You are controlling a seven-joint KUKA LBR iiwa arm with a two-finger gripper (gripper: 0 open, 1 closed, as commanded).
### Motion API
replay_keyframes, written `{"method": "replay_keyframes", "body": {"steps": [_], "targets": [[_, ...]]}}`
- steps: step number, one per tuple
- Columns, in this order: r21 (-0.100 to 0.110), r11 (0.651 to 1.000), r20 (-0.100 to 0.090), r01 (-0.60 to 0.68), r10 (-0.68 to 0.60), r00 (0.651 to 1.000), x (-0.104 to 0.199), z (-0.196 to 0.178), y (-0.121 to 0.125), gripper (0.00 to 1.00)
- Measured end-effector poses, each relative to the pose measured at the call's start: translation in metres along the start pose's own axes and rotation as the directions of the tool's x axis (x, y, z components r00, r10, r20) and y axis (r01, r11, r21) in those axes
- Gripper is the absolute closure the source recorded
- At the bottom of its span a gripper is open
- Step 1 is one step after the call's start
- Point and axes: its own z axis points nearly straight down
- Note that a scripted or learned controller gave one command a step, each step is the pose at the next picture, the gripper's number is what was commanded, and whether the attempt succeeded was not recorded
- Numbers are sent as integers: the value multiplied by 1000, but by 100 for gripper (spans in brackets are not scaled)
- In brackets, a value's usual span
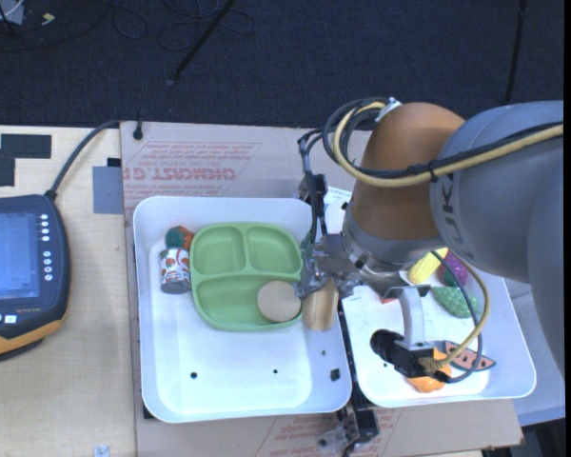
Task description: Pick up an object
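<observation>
Pendant [19, 274] on the desk [76, 379] far left, cut off by the frame edge. Left bin [228, 388]: small labelled can [175, 268] by its left wall. Green-orange thing [179, 238] behind the can, too small to identify. Green divided plate [243, 260] next, tan disc [279, 302] in its lower compartment. Tan block [319, 310] at the plate's right rim, top hidden under the jaws. Can't tell if they're spread, pressed together or pinching it. Arm [409, 188] covers much of the right bin [514, 369]. Yellow item [424, 268], purple item [454, 272], green item [451, 299] and orange item [426, 382] peek out.
</observation>
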Motion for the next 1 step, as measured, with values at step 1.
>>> {"method": "replay_keyframes", "body": {"steps": [1], "targets": [[2,1000,1,4,-4,1000,4,14,9,100]]}}
